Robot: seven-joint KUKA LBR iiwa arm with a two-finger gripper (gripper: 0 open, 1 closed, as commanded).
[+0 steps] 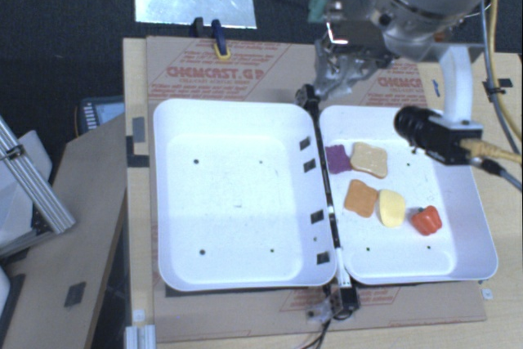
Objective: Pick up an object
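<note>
The end effector (pixel 339 73) hangs at upper centre, above the right white plastic bin's (pixel 466 257) far edge; its grip state cannot be told. Below lie a tan toast slice (pixel 369 160), an orange square piece (pixel 360 198) and a pale yellow piece (pixel 392 208).

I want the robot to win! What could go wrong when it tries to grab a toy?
1. The toys sit packed together: the orange piece touches the yellow one, and the red one is close by. It might nudge a neighbour or catch two at once.
2. The purple piece lies near the bin wall, so the jaws could bump it.
3. The toast looks flat and may slip.
</note>
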